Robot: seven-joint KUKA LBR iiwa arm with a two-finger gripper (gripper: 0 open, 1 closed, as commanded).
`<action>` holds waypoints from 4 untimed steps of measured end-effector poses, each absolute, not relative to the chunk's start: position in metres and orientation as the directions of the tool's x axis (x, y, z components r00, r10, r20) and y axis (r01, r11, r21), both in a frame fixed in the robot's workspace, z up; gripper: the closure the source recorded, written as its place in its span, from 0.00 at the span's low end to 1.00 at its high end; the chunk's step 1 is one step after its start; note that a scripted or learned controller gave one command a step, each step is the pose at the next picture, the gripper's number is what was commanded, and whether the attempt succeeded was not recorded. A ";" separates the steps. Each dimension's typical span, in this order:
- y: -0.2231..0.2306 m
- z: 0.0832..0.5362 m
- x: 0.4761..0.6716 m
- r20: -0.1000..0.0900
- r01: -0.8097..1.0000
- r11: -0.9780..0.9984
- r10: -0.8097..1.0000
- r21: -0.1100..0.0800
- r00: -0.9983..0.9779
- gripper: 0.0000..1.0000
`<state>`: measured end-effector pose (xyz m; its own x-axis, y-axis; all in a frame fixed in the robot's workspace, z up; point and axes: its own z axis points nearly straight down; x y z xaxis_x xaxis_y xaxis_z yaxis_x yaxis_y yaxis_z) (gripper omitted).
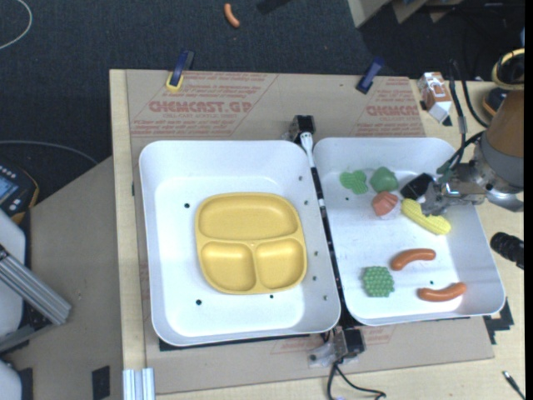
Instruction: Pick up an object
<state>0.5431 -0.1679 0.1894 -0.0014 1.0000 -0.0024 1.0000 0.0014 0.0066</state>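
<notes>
Tool [433, 197] low in right bin [350, 294], at yellow corn [425, 217]; yellow tray [250, 242] in left bin [166, 223].

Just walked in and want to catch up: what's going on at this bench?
The arm reaches in from the right, and its gripper is down in the right bin, next to a yellow corn toy. Whether it grips anything is unclear. Green toys, two sausages and a broccoli also lie there. The left bin holds a yellow tray.

The brown board [250, 98] under the bins bears red print reading "CHEMCAST GP" at its top left. The same red print at its top right is partly cut off by a bin.
</notes>
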 end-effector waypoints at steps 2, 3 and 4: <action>-0.117 0.230 0.553 0.001 1.000 0.006 1.000 0.004 -0.006 1.00; -0.062 0.238 0.548 0.003 1.000 0.007 1.000 0.000 -0.007 1.00; -0.015 0.228 0.548 0.003 1.000 0.005 1.000 -0.003 -0.005 1.00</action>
<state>0.5480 -0.0152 0.2278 -0.0051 1.0000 0.0026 1.0000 0.0051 -0.0028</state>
